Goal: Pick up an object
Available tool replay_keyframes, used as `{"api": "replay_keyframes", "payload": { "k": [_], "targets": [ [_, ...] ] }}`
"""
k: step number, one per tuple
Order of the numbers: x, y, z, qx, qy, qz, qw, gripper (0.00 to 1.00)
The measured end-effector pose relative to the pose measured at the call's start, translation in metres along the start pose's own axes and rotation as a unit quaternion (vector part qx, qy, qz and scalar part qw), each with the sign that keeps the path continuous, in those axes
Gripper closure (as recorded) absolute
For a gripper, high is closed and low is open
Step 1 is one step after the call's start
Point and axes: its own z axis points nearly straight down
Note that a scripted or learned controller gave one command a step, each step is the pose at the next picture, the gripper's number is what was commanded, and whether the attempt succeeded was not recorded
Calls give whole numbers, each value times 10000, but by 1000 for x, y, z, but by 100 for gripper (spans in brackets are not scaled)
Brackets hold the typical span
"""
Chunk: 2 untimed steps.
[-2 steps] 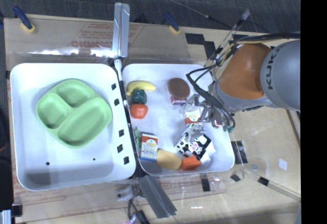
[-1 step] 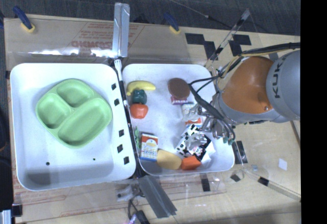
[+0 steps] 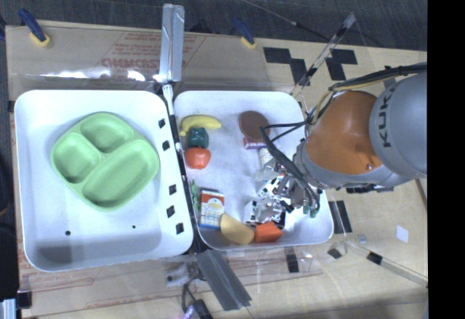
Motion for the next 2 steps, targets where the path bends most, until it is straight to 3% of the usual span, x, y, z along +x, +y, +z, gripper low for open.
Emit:
{"api": "replay_keyframes", "payload": {
  "k": [1, 2],
  "targets": [
    [-7, -22, 2, -70, 82, -171, 9998, 0],
    [-1, -15, 1, 13, 66, 782, 9969, 0]
  ]
}}
